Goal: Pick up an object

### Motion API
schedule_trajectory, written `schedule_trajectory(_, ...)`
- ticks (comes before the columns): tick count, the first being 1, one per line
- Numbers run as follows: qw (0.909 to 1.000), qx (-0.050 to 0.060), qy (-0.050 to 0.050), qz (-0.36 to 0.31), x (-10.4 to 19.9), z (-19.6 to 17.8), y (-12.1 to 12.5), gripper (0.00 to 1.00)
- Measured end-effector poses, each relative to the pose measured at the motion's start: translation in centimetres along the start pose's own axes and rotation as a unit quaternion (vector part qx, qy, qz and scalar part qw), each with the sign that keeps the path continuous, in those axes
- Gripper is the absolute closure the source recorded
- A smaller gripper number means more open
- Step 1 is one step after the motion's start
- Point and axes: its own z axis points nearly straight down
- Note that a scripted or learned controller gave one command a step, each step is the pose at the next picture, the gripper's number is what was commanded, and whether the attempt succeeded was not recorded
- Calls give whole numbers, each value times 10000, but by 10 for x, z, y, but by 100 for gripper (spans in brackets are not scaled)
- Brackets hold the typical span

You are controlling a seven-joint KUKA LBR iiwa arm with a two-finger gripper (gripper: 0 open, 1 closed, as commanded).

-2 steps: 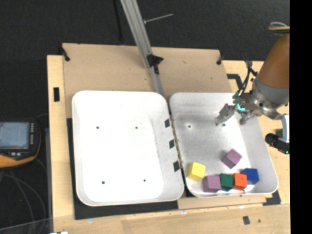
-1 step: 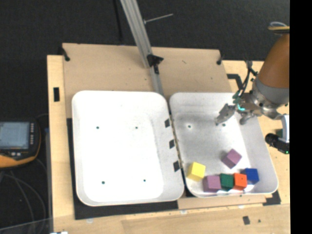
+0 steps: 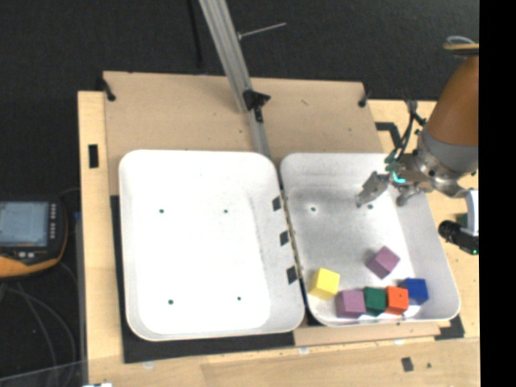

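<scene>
My gripper (image 3: 385, 193) hangs over the upper right part of the right bin (image 3: 322, 176), its two fingers spread apart with nothing between them. Well below it, toward the bin's near side, lies a tilted purple block (image 3: 383, 261). Along the near wall sit a yellow block (image 3: 326, 283), a second purple block (image 3: 350, 303), a green block (image 3: 375, 299), an orange block (image 3: 397, 298) and a blue block (image 3: 416, 289). The gripper touches none of them.
The left bin (image 3: 197, 240) sits beside the right one, with small black clips along the seam between them. A slanted metal rail (image 3: 234, 63) rises from the back of the bench. A grey device (image 3: 28, 228) lies off the bench at left.
</scene>
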Motion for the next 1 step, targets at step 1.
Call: schedule_trajectory(1, 10000, 0, 0, 0, 0, 0, 0, 0)
